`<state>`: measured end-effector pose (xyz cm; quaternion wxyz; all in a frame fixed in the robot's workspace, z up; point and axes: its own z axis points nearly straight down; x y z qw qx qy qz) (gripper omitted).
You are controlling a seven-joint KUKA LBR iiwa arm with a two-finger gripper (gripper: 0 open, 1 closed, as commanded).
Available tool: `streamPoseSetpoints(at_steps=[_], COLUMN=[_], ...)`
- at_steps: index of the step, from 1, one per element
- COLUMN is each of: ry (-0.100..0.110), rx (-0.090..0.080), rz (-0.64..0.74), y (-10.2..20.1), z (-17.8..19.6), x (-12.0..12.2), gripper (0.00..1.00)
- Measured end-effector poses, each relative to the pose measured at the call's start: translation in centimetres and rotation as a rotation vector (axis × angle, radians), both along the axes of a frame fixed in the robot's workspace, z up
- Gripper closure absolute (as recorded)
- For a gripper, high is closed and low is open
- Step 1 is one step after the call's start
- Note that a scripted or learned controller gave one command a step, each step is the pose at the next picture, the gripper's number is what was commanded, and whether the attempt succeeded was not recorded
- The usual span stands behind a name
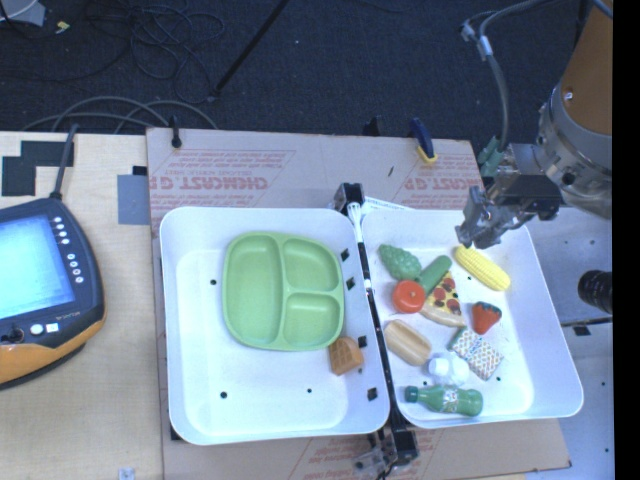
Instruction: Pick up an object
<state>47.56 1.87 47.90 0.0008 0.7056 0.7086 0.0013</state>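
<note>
Right bin (545, 298) holds toy food: yellow corn cob (482, 267) at far right, green pickle-like piece (400, 261), red tomato (408, 295), pizza slice (443, 302), strawberry (486, 316), hot dog bun (407, 341), checkered packet (477, 354), green bottle (445, 399) lying at near edge. Small white item beside the packet too blurry to identify. Left bin (190, 368) has a green divided plate (282, 290) and a brown piece (345, 355) by the divider. Gripper (480, 230) hangs over the right bin's far edge, just beside the corn, nothing between fingers; finger gap hard to read, cannot tell. Arm enters from right, upper part cut off by frame. Handheld screen pendant (40, 278) at left, cropped.
</note>
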Motion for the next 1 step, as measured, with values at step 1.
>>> streamPoseSetpoints(at_steps=[1], ry=[0.024], rx=[-0.003], rz=[-0.002], y=[1.43], z=[-15.86], x=[-0.21], gripper=[1.00])
